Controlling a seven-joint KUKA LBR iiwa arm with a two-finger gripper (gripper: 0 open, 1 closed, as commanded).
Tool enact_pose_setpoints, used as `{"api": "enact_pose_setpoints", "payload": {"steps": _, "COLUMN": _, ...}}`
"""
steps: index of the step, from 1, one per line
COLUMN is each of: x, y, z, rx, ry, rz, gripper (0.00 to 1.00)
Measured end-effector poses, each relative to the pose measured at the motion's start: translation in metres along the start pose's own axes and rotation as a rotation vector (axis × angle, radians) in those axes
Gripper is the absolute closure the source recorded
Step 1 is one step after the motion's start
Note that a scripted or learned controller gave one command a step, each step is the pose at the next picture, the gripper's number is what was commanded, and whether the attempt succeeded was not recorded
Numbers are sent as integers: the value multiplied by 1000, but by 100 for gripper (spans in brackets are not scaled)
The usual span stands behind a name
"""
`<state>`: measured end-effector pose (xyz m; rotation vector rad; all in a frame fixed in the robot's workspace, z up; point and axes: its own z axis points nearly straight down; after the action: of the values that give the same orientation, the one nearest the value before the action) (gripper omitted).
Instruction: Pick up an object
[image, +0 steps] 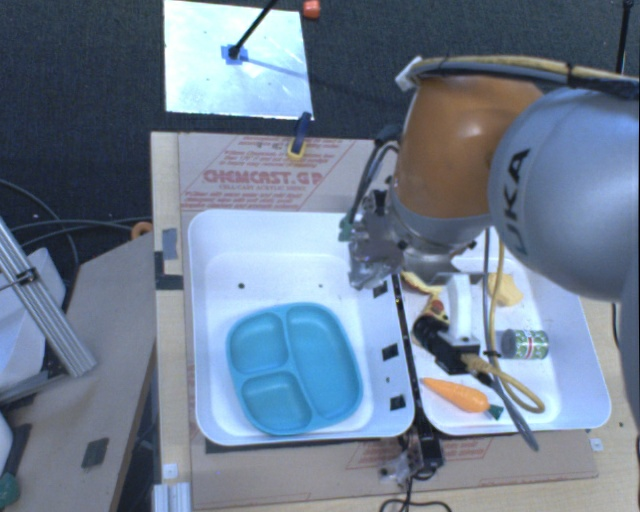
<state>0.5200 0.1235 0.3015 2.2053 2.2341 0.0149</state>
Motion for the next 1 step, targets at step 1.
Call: {"api": "enact_pose_setpoints", "payload": {"steps": 1, "x": -54, "y": 48, "z": 36, "rx": 7, "ry": -6, "rz": 16, "gripper": 100}}
